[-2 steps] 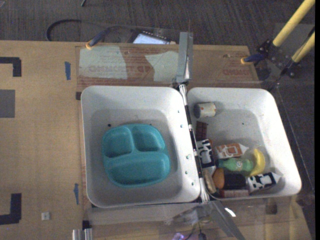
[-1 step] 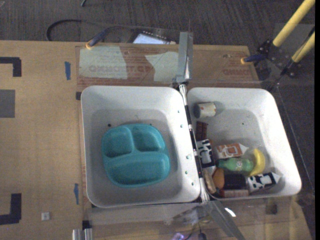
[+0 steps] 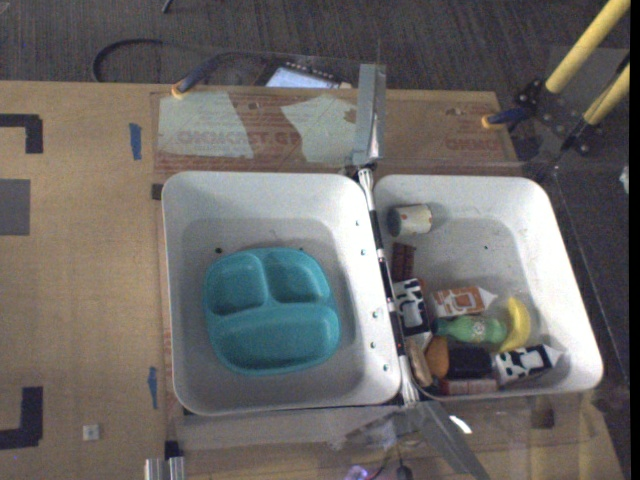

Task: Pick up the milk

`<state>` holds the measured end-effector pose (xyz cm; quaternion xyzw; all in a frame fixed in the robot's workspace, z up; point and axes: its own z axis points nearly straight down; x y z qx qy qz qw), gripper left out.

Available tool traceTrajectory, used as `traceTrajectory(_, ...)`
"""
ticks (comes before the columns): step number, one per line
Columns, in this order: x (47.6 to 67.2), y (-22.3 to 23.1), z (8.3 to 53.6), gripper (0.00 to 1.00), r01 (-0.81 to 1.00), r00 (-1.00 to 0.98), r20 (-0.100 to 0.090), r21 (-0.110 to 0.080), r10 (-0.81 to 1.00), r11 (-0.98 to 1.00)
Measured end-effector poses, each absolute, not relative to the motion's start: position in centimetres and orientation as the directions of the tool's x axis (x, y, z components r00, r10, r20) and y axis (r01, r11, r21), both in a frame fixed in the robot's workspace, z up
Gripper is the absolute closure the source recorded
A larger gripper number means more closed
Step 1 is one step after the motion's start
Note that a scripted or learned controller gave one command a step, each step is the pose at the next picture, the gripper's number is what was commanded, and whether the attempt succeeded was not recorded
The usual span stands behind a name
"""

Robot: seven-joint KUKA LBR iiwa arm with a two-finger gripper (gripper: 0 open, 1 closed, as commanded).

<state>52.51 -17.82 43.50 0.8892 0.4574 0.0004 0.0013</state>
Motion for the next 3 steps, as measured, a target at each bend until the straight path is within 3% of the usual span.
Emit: traceTrajectory(3, 52.9, -17.6, 46.6, 1.00, 0.819, 0.574, -0.003, 0.011, 0.819, -0.574)
